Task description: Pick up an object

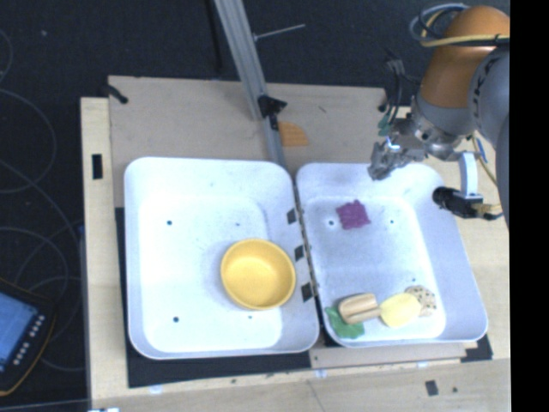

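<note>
Whether my jaws stand open or shut I cannot tell from this slant; nothing shows between them. Going from the left, the left bin [154, 230] holds a yellow bowl [257, 274], upright, sitting near the bin's right wall toward the front. Just beside it lies the right bin [446, 256], the two bins touching along their shared edge. In the right bin a small purple object [352, 215] rests alone in the rear half. Along the front edge, a green scrap [345, 324] peeks out in the near left corner, a tan roll-shaped piece [358, 306] lies touching it, then a yellow lump [398, 311] sits just beside that, with a speckled round piece [421, 297] against its right. My gripper [383, 163] hangs over the rear rim of the right bin, well apart from every object, my orange-banded arm [459, 54] behind it.
</note>
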Controlling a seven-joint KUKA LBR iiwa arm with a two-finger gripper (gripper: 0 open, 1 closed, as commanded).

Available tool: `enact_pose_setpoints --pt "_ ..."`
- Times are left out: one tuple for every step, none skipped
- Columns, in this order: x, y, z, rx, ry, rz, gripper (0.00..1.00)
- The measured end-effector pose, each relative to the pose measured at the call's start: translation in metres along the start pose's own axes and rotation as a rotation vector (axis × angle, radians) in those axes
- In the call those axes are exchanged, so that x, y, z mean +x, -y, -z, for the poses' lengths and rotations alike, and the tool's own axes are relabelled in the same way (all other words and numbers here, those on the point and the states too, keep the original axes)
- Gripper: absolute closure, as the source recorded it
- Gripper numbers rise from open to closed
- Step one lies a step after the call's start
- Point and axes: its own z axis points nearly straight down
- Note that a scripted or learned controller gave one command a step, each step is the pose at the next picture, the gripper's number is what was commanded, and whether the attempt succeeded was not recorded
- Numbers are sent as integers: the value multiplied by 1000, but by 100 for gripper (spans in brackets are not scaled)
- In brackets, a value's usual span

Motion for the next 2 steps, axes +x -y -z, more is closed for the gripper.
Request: enact_pose_setpoints --pt "-1 -1 20 2 -1 3 100" --pt "48 13 34 4 -3 10 100"
